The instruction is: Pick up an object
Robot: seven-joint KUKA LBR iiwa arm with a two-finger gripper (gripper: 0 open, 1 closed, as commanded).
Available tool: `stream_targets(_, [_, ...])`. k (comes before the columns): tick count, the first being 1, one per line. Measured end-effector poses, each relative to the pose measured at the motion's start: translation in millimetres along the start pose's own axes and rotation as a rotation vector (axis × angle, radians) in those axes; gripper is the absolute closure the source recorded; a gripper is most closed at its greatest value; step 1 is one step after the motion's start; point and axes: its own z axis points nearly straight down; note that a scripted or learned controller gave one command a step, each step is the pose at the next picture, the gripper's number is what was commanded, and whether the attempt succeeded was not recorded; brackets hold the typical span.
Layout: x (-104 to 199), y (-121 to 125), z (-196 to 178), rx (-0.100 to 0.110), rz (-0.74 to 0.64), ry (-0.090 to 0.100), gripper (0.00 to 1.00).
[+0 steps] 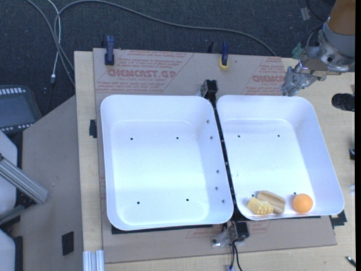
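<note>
The gripper (292, 87) hangs over the bench just beyond the far rim of the right bin (316, 130), near that bin's far right corner. Its metal fingers point down, but they are too small and blurred to tell whether they stand apart or closed; nothing shows between them. Above them the grey wrist and orange band of the arm (338, 21) rise toward the top right.

The things to pick lie well apart from the gripper, along the right bin's near wall. An orange ball (303, 203), smooth and round, sits toward the near right corner. Beside it to the left lie a tan, rounded oblong piece (273, 198) and a bumpy yellow corn cob (259, 207), the two touching.

The left bin (163, 162) is smooth white plastic with rounded corners, like its neighbour. Both rest on a brown board (146, 72) printed with red lettering.
</note>
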Motion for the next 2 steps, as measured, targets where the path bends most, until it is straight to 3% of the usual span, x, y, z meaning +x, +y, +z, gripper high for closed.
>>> stream_targets(1, [-52.7,-62.5,-57.6,-0.005,0.006,-0.002,1.0])
stream_targets(2, [-8.8,-65.9,89.1,0.013,-0.002,0.003,1.0])
